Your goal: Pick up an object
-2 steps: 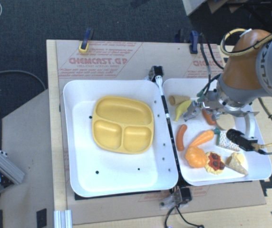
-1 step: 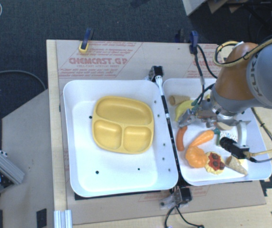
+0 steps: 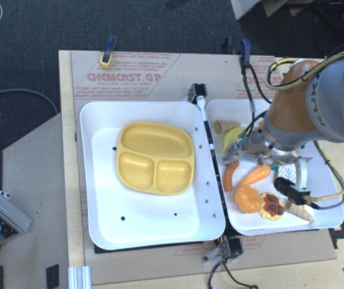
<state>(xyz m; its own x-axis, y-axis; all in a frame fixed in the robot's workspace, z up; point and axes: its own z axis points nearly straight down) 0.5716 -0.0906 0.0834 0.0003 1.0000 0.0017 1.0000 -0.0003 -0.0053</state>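
From here I pick the orange carrot as my target; it lies in the right bin, just right of a red-orange pepper and above a rounder orange piece. It looks light, stiff and slick, so I'd pinch across its thick middle. My hand hovers over the carrot; I cannot tell its state
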